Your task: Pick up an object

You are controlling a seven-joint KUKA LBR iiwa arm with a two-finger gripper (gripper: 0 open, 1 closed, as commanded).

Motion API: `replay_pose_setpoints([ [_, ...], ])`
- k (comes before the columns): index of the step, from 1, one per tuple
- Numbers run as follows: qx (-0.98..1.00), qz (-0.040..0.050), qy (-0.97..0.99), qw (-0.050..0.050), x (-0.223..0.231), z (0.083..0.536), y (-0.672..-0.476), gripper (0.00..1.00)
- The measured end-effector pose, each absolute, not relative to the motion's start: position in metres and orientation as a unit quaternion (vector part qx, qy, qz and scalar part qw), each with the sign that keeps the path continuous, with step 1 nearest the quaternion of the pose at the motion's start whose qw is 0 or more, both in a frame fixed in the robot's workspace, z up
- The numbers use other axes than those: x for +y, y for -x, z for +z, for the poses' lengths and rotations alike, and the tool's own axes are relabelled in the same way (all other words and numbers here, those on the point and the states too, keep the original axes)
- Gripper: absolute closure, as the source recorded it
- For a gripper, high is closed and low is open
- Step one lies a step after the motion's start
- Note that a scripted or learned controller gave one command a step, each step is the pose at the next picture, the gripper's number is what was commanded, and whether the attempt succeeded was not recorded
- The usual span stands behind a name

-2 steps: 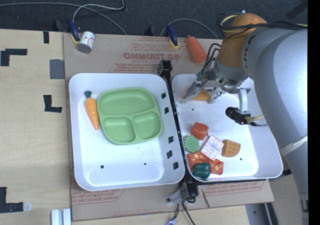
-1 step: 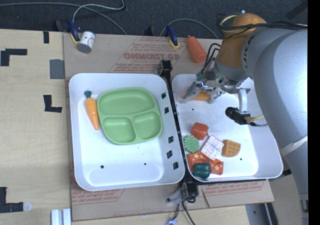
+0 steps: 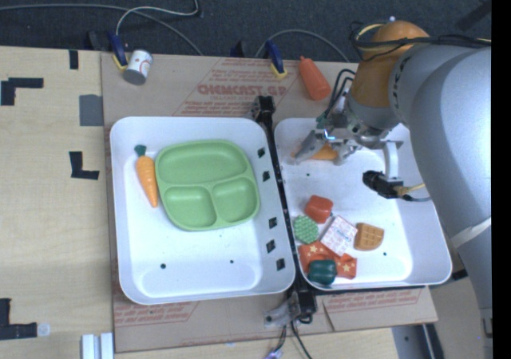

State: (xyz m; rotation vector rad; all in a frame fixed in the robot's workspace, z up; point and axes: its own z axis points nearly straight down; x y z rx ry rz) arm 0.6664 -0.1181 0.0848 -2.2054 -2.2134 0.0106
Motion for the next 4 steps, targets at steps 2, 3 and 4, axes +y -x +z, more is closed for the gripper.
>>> replay_pose_setpoints([
  [2, -0.707, 0.0044, 0.707, 0.006, -0.1164, 0.0847, -0.6661, 0.00],
  [3, -0.707, 0.0046, 0.707, 0.006, -0.1160, 0.0847, -0.6661, 0.00],
  [4, -0.706, 0.0060, 0.708, 0.003, -0.1109, 0.0845, -0.6657, 0.00],
])
